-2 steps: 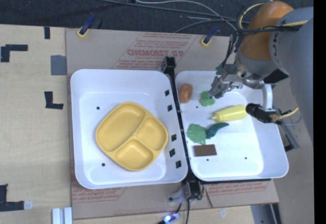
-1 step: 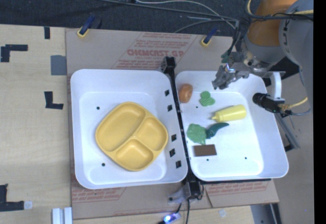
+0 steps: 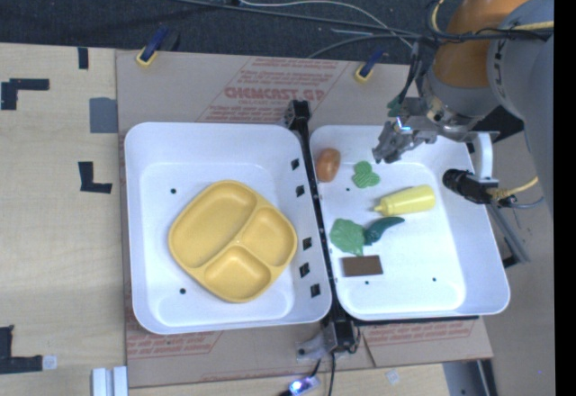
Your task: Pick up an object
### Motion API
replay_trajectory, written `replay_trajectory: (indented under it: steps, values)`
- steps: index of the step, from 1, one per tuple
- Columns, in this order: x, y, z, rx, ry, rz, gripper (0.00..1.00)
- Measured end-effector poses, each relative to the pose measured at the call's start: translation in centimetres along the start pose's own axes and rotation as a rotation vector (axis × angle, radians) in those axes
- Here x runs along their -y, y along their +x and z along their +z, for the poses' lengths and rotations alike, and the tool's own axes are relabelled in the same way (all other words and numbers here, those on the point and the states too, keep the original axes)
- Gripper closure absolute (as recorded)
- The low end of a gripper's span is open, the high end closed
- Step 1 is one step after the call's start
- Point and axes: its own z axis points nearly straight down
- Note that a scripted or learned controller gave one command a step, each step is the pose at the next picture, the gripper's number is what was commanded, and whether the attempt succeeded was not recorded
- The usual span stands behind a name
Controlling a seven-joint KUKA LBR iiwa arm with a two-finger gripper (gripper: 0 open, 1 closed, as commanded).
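Five small items share the right bin [image 3: 468, 295] as the gripper [image 3: 392, 148] hangs over its far edge, its grip unreadable from above, apparently poised to descend. Nearest, just beside it, lies a small green piece [image 3: 364, 175]; a yellow bottle [image 3: 407, 200] sits slightly farther.

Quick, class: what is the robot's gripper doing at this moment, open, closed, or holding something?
Gripper: it cannot be told whether it is open or closed; it sits above the right shallow white bin, near the small green toy piece, with nothing seen held.
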Motion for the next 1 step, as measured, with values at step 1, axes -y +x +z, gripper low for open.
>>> replay_trajectory:
  steps: [1]
  values:
    - [0.86, 5.22, 0.59, -0.002, 0.0, -0.004, 1.0]
